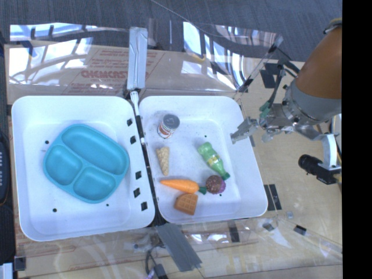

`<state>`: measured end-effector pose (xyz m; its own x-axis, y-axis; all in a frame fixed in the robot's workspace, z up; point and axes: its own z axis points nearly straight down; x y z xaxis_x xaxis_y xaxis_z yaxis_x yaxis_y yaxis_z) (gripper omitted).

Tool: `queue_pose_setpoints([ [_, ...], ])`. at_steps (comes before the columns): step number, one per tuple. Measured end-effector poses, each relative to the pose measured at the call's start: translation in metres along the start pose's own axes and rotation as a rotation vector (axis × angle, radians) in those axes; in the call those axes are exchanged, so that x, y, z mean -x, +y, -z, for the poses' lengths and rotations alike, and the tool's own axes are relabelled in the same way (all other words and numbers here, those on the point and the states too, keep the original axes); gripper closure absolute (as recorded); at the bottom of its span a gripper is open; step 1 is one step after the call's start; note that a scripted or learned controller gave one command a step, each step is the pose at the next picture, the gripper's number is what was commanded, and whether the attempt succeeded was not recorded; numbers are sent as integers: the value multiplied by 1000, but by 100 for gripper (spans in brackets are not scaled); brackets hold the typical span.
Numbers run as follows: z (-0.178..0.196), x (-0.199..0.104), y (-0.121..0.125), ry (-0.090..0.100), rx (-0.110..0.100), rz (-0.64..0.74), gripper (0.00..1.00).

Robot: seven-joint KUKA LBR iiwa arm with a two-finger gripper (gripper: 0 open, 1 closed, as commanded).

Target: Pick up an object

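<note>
Right bin, near edge: a waffle-patterned orange wedge, with a carrot just behind it and a dark red round fruit beside the carrot's leafy end. Mid-bin: a green bottle lying tilted and a cone. Toward the far left corner: a small can, upright. Left bin: a blue divided plate. The gripper hovers over the right bin's right edge, holding nothing; finger spacing cannot be determined.

Bright daylight, window glare on clear panels, sharp focus, soft shadows
</note>
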<state>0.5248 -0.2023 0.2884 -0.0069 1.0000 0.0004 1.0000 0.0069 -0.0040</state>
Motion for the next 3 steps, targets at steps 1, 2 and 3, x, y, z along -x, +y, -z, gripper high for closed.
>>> queue_pose_setpoints([
  [1,-159,7,44,3,-9,-320,0],
  [2,-196,-7,25,1,1,-393,0],
  [3,-187,-8,25,1,-1,-390,100],
])
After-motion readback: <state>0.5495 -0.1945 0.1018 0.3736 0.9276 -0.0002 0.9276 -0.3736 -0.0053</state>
